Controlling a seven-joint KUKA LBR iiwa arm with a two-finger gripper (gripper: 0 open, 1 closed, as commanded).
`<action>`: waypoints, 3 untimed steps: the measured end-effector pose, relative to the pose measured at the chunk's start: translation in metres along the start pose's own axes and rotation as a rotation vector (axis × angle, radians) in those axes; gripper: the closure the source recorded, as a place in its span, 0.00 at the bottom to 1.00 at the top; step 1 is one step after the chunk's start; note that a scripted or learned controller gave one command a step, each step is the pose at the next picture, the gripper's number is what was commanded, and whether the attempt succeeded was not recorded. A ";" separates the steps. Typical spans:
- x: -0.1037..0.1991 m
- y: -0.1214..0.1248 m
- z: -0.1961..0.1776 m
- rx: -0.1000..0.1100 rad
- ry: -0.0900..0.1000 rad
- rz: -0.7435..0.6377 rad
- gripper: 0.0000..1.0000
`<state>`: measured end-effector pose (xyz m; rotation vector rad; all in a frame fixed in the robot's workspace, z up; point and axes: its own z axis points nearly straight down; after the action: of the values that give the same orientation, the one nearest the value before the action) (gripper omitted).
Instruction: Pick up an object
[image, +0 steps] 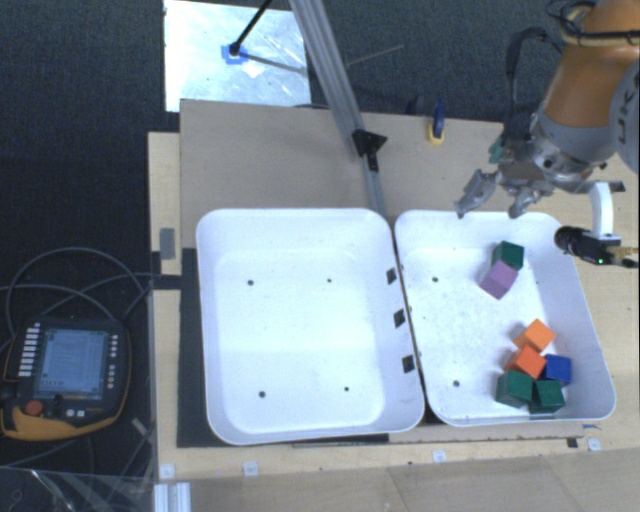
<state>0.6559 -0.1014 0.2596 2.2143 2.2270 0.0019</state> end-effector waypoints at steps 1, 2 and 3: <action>0.000 0.000 0.000 0.000 0.000 0.000 0.00; 0.001 -0.003 0.062 0.006 0.000 0.003 0.00; -0.004 -0.010 0.122 0.006 0.000 0.004 0.00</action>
<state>0.6461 -0.1050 0.1379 2.2220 2.2258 -0.0052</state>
